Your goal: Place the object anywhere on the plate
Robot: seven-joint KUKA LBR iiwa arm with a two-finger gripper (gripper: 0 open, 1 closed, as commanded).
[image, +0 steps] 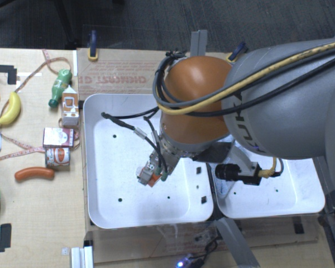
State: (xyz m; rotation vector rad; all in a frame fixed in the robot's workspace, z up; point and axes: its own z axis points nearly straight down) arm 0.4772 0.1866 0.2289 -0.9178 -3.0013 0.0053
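Blocking much of both white bins, the grey arm (pixel 290 99) and its orange band (pixel 195 99) hide the middle of the scene. The tool (pixel 151 173) hangs low over the left bin (pixel 100 205), near that bin's centre. Its tip is small and tangled with black cables (pixel 151 127); whether it is spread or pinched, cannot tell. A small grey-and-orange bit (pixel 148 177) sits at the tip, object or tool part unclear. The right bin (pixel 279 202) is largely covered.
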